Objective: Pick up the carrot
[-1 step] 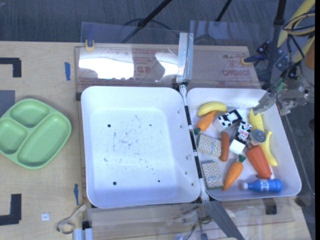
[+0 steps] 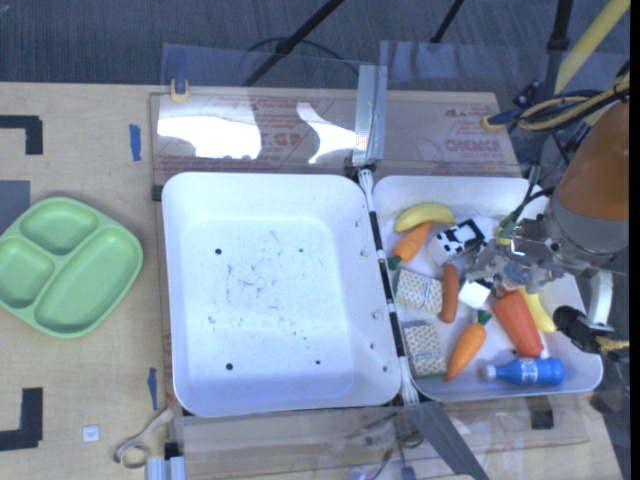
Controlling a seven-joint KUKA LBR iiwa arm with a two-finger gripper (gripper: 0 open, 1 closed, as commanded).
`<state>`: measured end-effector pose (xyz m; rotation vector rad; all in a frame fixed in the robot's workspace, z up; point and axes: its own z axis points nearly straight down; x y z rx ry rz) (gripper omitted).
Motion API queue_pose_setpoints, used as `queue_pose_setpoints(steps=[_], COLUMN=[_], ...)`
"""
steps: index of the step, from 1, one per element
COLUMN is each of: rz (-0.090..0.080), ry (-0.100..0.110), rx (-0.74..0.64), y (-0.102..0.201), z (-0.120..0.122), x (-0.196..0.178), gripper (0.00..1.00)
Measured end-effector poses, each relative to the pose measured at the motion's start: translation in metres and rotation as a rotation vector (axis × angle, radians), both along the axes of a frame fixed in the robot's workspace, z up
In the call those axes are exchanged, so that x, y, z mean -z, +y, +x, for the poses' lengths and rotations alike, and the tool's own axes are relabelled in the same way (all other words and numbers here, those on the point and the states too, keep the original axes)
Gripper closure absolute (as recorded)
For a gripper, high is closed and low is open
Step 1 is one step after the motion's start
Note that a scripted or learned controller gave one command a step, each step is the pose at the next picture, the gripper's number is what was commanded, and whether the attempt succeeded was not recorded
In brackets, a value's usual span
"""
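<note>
Right bin (image 2: 590, 373): carrots (image 2: 466, 349), banana (image 2: 424, 214), bottle (image 2: 525, 372) | fingers (image 2: 490, 273): grip state unclear

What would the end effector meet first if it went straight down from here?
Probably the largest carrot, lying right under the end effector in the right bin; a white block sits close beside it, and depth is hard to judge.

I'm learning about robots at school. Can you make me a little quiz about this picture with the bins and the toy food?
1. True or false: the green plate sits inside the left bin.
2. Which bin holds the banana?
3. What lies nearest the bench's front edge: A) blue bottle B) banana C) sausage?

Key: 1 false, it lies on the bench beside it. 2 the right bin. 3 A.
</note>
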<state>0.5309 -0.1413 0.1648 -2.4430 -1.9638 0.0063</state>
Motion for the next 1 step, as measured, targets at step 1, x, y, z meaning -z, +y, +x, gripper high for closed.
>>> queue_pose_setpoints(steps=[1], rz=[0.0], ry=[-0.008], rx=[0.087], y=[0.0229], z=[-0.0448], x=[0.0791], gripper=[0.0])
